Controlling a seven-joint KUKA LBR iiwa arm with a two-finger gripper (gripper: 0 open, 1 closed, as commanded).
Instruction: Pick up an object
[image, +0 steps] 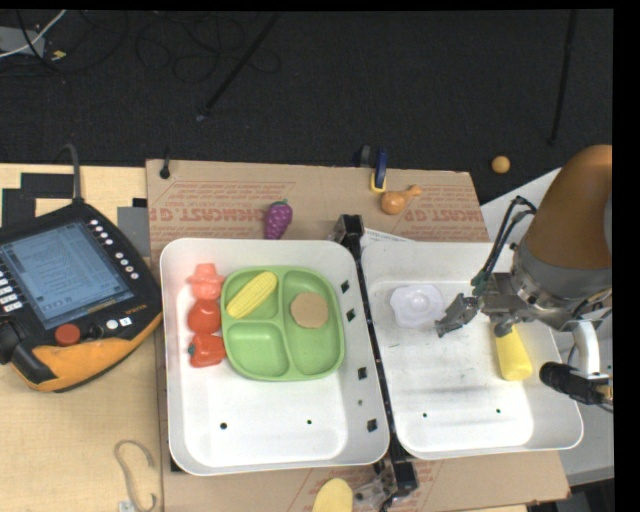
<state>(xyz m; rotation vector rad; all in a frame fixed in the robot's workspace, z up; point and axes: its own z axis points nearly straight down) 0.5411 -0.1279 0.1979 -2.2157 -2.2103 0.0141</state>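
Jaws (455, 318) part open, empty, over right bin (450, 425) between clear cup (415, 303) and yellow block (513, 357); could close on nothing

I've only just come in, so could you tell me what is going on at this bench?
A grey robot arm reaches in from the right over the right bin. Its gripper is low in that bin, beside a clear plastic lid, with a yellow block close by; nothing visibly sits between its fingers. The left bin holds a green divided plate carrying a toy corn cob and a tan disc, with red toys alongside.
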